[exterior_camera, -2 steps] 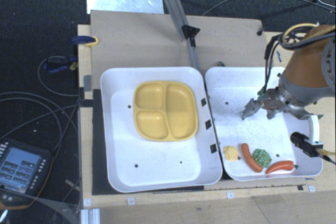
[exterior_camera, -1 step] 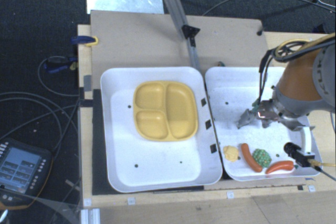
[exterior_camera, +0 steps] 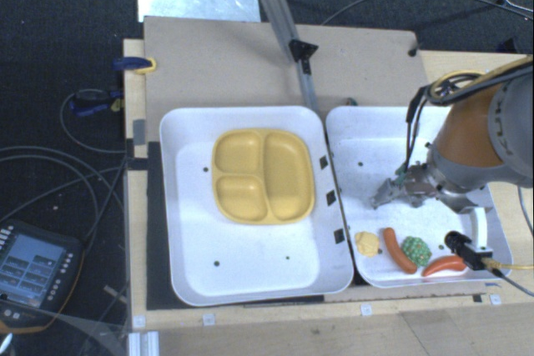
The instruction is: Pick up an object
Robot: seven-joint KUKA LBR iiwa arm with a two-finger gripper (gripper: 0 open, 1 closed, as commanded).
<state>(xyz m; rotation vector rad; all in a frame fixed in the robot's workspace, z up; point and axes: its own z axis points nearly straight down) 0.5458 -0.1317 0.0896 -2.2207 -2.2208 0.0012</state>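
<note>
Toy food lies ungrasped below the pincer, jaws apart; approach step, it must next descend over one piece.

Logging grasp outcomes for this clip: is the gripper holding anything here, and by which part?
Nothing is held. The gripper hangs over bare floor of the right bin, apart from the food pieces near the bin's front edge.
</note>
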